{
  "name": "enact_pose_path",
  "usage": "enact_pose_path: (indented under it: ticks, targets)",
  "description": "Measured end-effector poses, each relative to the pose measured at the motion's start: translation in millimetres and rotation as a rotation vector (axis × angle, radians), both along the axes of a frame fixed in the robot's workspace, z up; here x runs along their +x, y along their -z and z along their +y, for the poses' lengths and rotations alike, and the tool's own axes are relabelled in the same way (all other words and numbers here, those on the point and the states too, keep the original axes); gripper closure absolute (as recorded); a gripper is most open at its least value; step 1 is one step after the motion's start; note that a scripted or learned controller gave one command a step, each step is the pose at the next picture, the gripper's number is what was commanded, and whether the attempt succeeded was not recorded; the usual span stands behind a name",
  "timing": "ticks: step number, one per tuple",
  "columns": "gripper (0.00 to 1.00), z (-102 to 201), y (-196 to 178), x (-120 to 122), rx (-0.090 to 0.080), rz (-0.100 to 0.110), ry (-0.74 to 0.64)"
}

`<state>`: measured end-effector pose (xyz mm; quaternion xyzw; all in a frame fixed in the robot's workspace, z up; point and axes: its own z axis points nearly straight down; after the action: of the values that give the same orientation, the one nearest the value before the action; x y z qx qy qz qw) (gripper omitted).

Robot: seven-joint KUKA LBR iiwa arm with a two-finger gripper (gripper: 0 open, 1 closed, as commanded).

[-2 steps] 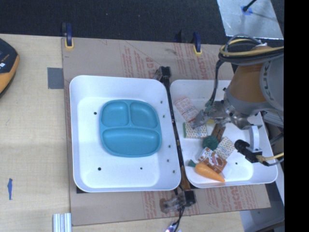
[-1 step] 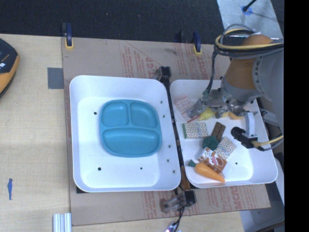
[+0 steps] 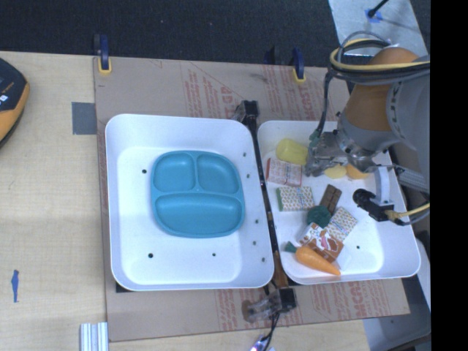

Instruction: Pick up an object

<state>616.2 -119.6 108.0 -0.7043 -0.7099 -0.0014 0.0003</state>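
My gripper [image 3: 319, 162] hangs low over the far part of the right bin [image 3: 398, 258], coming in from the right. Just left of it lies a yellow block [image 3: 291, 151], and a small yellow piece [image 3: 336, 172] sits right beside it, partly hidden by the wrist. Nearer the front lie a pale patterned packet [image 3: 284, 172], a green-dotted packet [image 3: 295, 197], a brown bar [image 3: 330, 196], a dark green lump [image 3: 318, 215], a red-and-white packet [image 3: 323, 240] and an orange carrot [image 3: 316, 261]. Nothing is seen held in the gripper.
The left bin [image 3: 124, 262] holds a blue divided plate [image 3: 197, 194]. A black clamp [image 3: 248, 111] sits at the far end of the seam between the bins. An orange and black device [image 3: 9, 97] lies at the bench's far left.
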Motion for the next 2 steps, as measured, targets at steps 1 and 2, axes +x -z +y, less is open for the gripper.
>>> enact_pose_path:
  ticks: [1,2]
  targets:
    - [0.00,0,1,0,0.000,0.001,0.000]
    - [0.00,-40,16,37,0.013,0.037,-0.004]
